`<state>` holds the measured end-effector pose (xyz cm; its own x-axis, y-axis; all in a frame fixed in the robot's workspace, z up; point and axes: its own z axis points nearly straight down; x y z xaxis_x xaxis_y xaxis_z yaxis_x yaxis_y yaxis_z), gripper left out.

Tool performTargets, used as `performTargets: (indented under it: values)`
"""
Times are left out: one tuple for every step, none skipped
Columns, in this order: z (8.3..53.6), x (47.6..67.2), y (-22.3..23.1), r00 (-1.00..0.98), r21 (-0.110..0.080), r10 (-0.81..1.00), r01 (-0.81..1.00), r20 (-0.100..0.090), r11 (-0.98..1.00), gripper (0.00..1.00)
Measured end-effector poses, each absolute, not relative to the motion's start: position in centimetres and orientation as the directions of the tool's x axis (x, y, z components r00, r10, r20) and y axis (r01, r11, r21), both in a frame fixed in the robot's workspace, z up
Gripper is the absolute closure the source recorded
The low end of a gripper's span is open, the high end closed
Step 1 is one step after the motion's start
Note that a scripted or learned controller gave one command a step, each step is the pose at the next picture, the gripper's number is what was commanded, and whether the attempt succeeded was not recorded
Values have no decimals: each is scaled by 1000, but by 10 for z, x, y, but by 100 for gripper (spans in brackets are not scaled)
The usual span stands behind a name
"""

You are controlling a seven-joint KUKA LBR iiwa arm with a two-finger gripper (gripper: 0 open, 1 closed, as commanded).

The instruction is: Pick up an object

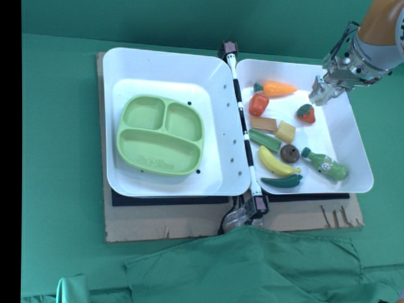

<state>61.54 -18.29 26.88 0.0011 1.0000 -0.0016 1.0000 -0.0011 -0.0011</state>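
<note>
A green cloth covers the bench, and on it two white bins sit side by side on a brown board. The left bin (214,106) holds a pale green divided plate (161,134). The right bin (353,150) holds the toys I may pick from.

My claw (320,93) hangs over the far right part of that bin, just right of the carrot (278,89) and just above the strawberry (305,113). From this angle I cannot tell how wide it stands, and I see nothing in it.

The strawberry looks like my best choice. It lies apart from the rest, near me, with bare white floor around it. The other pieces crowd together further left and nearer: a red pepper (258,103), a tan block (264,124), a yellow block (285,132), a cucumber (265,140), a brown ball (290,153), a banana (276,162), a dark green pepper (281,182) and a green bottle (325,165).

To do this well, I should centre myself over the strawberry first, then come straight down. It is small and rounded, so an off-centre squeeze would likely pop it sideways. I should go low enough to grip its widest part, close gently, then lift slowly and check it comes with me. The bin wall at the right is close, so I judge I must keep clear of it.
</note>
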Motion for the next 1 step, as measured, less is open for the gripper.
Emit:
performTargets:
  values:
    - [366,661,-187,1,18,1000,1000,-6,-1,100]
